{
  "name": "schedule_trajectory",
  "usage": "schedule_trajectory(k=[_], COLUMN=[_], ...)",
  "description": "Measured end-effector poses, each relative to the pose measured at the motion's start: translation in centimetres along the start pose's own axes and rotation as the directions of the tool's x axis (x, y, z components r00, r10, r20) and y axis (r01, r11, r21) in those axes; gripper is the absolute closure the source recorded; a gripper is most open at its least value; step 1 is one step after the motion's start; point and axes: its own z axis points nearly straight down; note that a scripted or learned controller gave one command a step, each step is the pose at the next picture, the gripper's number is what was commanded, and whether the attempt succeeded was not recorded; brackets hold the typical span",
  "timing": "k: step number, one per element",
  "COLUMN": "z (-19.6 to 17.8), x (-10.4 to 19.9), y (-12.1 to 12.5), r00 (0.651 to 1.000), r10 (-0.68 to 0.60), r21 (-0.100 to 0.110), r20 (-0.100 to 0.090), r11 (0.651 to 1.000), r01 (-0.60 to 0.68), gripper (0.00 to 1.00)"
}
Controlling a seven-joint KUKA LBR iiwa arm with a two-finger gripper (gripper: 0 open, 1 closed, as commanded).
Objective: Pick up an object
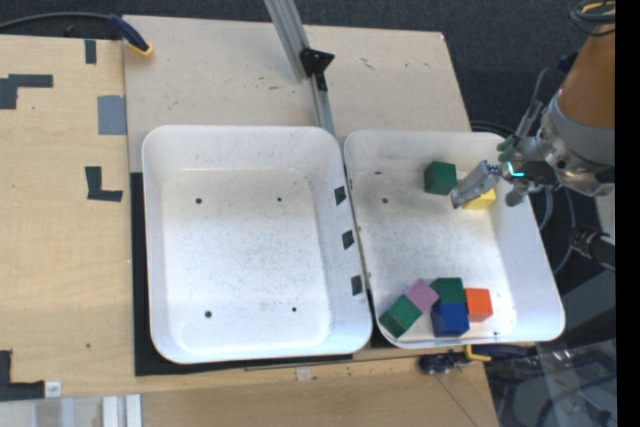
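Yellow block (483, 199) sits in the right bin (520, 245), upper area, right under my claw (486, 185); whether my fingers are apart or together I cannot tell. I judge I'm lowered here to take it. Green block (439, 178) lies just beside, at my 9 o'clock. Other blocks cluster well apart at 6 o'clock.

metal rail (280, 0), blue clamp (130, 33), grey tape (112, 114)
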Motion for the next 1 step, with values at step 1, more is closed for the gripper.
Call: schedule_trajectory(k=[1], z=[-0.21], x=[-0.01], y=[0.07], r00=[1.000], r10=[-0.001], r21=[-0.004], r20=[0.001], r11=[1.000], r01=[0.001], gripper=[0.00])
